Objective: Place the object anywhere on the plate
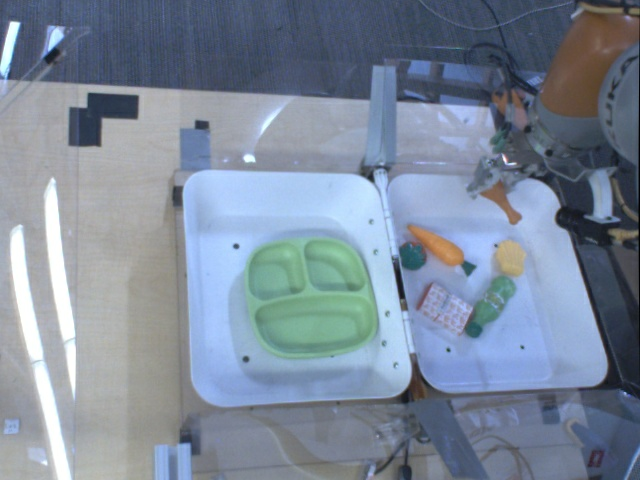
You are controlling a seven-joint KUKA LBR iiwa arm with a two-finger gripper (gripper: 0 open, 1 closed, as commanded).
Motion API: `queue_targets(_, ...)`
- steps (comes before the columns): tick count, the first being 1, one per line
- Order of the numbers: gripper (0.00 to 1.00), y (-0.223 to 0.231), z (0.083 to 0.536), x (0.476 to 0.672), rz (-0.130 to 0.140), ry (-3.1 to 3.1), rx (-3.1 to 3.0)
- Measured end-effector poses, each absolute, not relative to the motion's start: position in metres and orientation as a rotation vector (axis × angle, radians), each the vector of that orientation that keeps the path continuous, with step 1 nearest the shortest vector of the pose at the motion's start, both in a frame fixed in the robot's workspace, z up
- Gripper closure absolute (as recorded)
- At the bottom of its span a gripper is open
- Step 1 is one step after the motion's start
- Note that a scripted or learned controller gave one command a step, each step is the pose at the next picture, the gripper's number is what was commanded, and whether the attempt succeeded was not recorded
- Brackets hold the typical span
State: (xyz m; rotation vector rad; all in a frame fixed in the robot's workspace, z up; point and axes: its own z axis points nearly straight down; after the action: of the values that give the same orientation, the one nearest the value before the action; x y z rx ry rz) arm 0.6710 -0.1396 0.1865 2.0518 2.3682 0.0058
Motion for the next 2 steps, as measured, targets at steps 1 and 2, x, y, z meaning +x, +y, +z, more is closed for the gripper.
queue_targets(1,1.0,-0.053,0.186,0.67,0.006,2.503,1.89)
queue_targets(2,1.0,0.01,0.203,0.587,0.007,2.566,1.805)
